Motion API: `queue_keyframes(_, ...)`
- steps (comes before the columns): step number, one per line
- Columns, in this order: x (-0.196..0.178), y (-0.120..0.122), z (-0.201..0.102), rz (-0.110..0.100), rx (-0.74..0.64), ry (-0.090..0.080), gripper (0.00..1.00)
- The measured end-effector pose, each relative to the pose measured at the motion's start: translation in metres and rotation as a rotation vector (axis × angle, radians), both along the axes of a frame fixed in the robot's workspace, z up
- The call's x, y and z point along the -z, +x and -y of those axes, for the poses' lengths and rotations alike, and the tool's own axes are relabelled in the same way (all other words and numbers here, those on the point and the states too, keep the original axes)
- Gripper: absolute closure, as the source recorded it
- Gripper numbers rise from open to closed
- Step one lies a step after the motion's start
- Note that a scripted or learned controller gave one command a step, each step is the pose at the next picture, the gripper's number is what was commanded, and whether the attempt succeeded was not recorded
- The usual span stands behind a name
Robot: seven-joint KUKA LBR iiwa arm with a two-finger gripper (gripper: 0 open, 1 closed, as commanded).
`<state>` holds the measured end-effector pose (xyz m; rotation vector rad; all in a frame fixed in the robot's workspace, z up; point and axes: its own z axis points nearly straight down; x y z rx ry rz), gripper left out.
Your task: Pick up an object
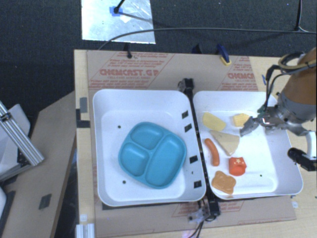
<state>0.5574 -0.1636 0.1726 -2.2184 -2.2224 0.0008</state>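
Observation:
The right bin [285, 182] holds several toy foods. A pale yellow piece [214, 121] and a small yellow block [241, 119] lie at the back. Toward the front lie a cream cheese wedge [228, 143], a red sausage [212, 151], a red tomato-like piece [237, 165] and an orange-brown bread piece [223, 182]. My gripper [249, 126] reaches in from the right, low over the bin. Its tip is just right of the yellow block and above the wedge's far corner. I see nothing held in it.
A blue divided plate [152, 154] lies in the left bin [106, 108]. A black divider [194, 133] runs between the bins. The arm's body [297, 95] hangs over the right bin's far right side. A black part [302, 158] juts over its right rim.

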Motion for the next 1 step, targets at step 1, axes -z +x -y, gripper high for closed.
queue_keyframes(1, 0.0595, -0.0005, 0.0071, 0.000, 0.001, -0.001, 0.00)
